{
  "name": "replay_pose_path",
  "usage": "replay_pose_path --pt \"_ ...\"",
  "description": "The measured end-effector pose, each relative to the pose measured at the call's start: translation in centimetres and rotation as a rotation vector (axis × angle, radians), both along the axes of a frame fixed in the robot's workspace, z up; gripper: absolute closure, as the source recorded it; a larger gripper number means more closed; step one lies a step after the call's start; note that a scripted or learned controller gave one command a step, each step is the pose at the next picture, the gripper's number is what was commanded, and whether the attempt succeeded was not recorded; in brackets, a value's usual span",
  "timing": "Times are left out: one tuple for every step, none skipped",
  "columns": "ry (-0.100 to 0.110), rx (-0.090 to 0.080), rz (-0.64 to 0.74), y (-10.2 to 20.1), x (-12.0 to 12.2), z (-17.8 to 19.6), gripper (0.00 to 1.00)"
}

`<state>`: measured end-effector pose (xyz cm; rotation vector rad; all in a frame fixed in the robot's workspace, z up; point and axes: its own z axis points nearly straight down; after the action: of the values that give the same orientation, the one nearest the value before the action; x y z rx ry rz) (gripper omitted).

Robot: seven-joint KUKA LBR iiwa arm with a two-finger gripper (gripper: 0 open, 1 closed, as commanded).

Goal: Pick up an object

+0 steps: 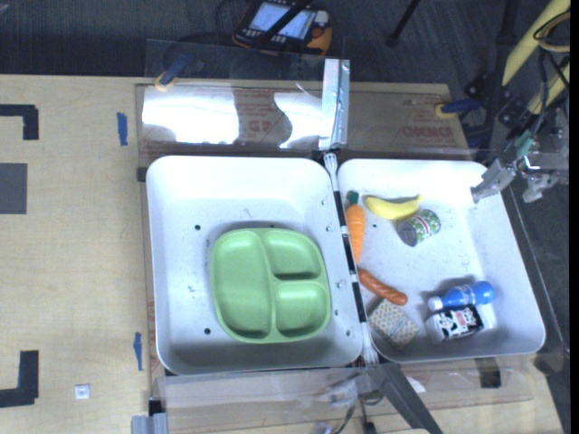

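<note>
Plastic banana (391, 207) curves beside round, shiny can (419, 226).

A divided plate (270, 283) was set in the left bin (172, 188). In the right bin (507, 242), a banana (391, 207), can (419, 226), two carrots (355, 231) and a bottle (461, 310) were laid.

Left bin (172, 242): green tray (270, 283). Right bin (507, 269): banana (391, 206), can (419, 226), two carrots (355, 229) (382, 286) by the divider, mesh pad (393, 322), bottle (461, 310). Gripper (493, 181) over the far right corner.
</note>
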<state>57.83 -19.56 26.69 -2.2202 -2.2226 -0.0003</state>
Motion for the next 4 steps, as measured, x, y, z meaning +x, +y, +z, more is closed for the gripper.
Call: replay_pose_path --pt "-0.003 -0.001 0.002 0.0 0.1 1.1 1.0" --pt "-0.003 -0.001 0.002 0.0 0.1 1.1 0.0" --pt "0.0 0.0 0.155 4.4 5.3 -10.9 0.0" --pt "0.0 0.001 0.373 7.7 6.4 -12.8 0.0"
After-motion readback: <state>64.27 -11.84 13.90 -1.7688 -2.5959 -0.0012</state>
